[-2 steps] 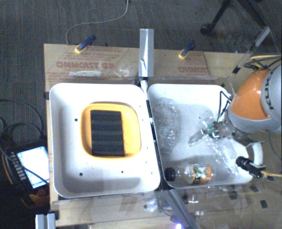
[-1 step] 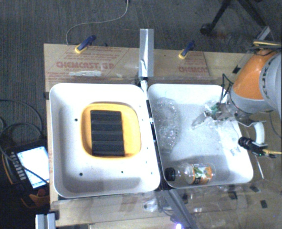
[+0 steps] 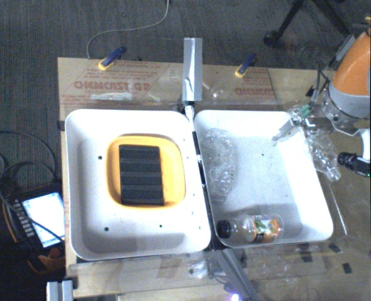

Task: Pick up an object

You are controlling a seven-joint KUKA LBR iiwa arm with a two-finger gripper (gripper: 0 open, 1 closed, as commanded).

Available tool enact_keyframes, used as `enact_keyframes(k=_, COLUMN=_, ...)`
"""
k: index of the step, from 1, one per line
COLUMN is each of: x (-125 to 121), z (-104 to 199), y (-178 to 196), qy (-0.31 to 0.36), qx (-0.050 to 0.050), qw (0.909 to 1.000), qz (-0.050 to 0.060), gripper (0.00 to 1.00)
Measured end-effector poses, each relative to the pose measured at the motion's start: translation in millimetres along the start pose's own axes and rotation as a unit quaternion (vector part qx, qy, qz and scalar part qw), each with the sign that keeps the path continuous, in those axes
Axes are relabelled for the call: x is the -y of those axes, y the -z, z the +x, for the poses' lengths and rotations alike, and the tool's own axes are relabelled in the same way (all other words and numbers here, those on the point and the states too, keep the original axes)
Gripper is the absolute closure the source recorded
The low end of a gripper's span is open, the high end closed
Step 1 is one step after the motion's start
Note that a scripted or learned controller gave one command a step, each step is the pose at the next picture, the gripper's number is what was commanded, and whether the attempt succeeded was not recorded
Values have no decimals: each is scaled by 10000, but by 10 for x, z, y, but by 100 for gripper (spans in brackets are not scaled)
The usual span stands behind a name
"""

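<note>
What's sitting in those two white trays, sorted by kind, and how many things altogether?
Yellow holder with a black ribbed insert, left tray: 1
Clear plastic bottle, right tray: 1
Crumpled clear plastic, right tray: 1
Total: 3

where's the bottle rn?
The bottle lies on its side in the right bin, against the near wall at its near-left corner, cap pointing toward the left bin. The crumpled clear plastic lies just beyond it.
</note>
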State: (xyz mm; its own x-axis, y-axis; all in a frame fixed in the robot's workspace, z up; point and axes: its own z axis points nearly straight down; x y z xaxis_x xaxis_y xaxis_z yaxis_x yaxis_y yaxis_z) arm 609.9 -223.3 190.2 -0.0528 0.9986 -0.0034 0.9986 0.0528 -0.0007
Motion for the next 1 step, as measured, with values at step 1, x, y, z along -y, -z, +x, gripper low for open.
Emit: enact_keyframes(k=1, x=270, z=19, y=340, qy=-98, qx=-12, qw=10000, qz=5, gripper=0)
